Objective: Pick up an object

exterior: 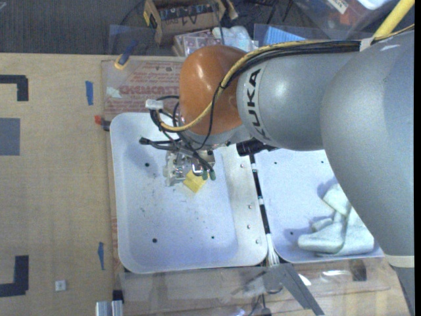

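My gripper (186, 171) hangs low over the upper middle of the left bin (141, 239), below the orange band of the arm. A small yellow block (193, 184) lies right at the gripper's tip, partly covered by it. From this slanted view I cannot make out whether the block is touching the gripper or resting on the bin floor. A tiny green piece (211, 174) shows just to the right of the block.
The right bin (289, 176) holds a crumpled white cloth (335, 236) in its lower right part. The grey arm covers the upper right of the view. Boxes and clutter sit beyond the bins at the top.
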Action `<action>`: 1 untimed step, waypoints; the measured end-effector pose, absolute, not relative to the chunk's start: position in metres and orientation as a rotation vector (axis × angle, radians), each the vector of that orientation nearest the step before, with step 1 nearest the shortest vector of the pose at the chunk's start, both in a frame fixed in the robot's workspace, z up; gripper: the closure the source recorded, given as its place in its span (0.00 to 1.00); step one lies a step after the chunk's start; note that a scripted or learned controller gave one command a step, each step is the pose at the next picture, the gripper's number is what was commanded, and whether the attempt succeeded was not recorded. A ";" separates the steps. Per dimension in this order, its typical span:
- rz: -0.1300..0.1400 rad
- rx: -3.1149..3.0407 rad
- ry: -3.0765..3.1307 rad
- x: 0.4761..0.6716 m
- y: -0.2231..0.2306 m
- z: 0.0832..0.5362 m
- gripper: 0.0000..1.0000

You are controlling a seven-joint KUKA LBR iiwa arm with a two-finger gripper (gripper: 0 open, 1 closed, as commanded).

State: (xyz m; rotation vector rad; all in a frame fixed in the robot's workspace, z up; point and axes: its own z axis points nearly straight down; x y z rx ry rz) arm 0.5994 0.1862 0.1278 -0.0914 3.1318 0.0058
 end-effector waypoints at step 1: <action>0.004 -0.410 3.100 0.612 0.224 0.093 1.00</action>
